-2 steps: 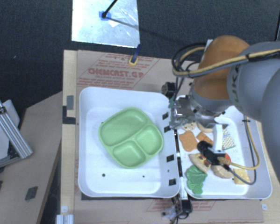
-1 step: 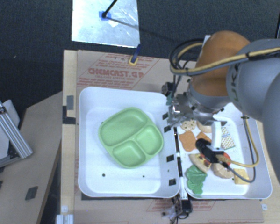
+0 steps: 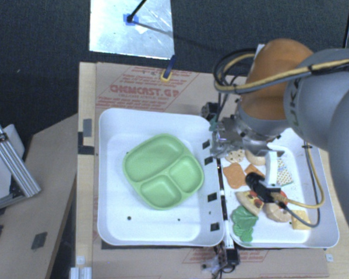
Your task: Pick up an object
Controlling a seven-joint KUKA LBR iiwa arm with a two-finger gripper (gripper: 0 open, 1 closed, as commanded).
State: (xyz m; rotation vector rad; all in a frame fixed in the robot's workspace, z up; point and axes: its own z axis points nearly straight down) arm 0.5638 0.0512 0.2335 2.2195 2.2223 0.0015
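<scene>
**A:** What lies nearest in the right bin [image 3: 328, 234]?

**B:** A green leafy toy [image 3: 243, 222] sits in its near left corner. Just beyond that is what looks like a toy pizza slice [image 3: 248, 199], though the view is soft there. A tan bread roll [image 3: 277, 213] lies beside it. A yellow cheese wedge [image 3: 300, 219] is toward the near right corner.

**A:** And further in?

**B:** A flat orange piece [image 3: 234, 176] lies close to the left wall. Past it, toward the far left corner, there is a chocolate-chip cookie [image 3: 236, 155].

**A:** The left bin [image 3: 111, 182]?

**B:** It holds a green three-compartment plate [image 3: 163, 170] in the middle, clear of every wall.

**A:** Where is the gripper [image 3: 220, 138]?

**B:** It is at the far left corner of the right bin, by the wall the two bins share and just beside the cookie. The grey arm and its orange band cover the far half of that bin. I cannot tell whether the gripper is open or closed, or whether it has hold of anything.

**A:** And behind the bins?

**B:** Brown cardboard [image 3: 142, 87] with red print shows past their far edges. Beyond it lies a silvery sheet [image 3: 131, 23].
</scene>
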